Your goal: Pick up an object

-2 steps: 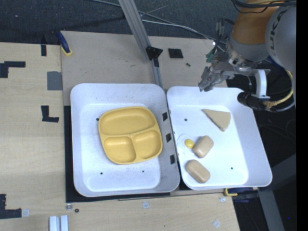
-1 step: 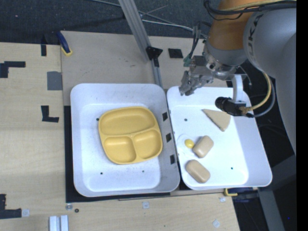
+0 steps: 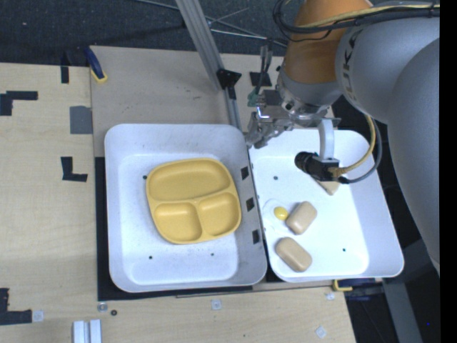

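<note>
The end effector (image 3: 265,128) hangs over a back corner of the right bin (image 3: 357,220). I cannot tell if it is wide or narrow.

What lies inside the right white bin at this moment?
The right bin holds an upper tan lump, a lower tan lump and a small yellow piece. The arm covers its far edge, so anything there is hidden.

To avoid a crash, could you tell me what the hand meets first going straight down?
Probably the hand meets the right bin, its bare floor near the top-left corner; depth unclear.
</note>
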You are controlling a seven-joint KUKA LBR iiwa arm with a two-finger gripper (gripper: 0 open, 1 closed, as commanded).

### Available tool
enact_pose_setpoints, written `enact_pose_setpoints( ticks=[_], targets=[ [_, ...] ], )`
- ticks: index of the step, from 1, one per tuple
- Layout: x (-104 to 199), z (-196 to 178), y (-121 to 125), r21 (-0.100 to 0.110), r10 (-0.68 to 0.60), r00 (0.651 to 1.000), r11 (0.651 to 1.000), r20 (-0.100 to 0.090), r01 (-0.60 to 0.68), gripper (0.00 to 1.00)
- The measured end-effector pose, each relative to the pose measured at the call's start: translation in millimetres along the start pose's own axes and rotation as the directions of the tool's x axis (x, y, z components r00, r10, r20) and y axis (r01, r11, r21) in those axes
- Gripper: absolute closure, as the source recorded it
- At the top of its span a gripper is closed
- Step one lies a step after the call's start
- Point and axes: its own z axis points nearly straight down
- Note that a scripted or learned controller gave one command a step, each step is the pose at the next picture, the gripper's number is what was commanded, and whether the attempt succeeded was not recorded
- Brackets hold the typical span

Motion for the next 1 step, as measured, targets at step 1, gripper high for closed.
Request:
enact_pose_setpoints(
  ticks=[1],
  targets=[
    [50.6, 18.7, -17.3, 0.001, -0.001, 1.0, 1.0, 0.0, 0.001, 1.0]
  ],
)
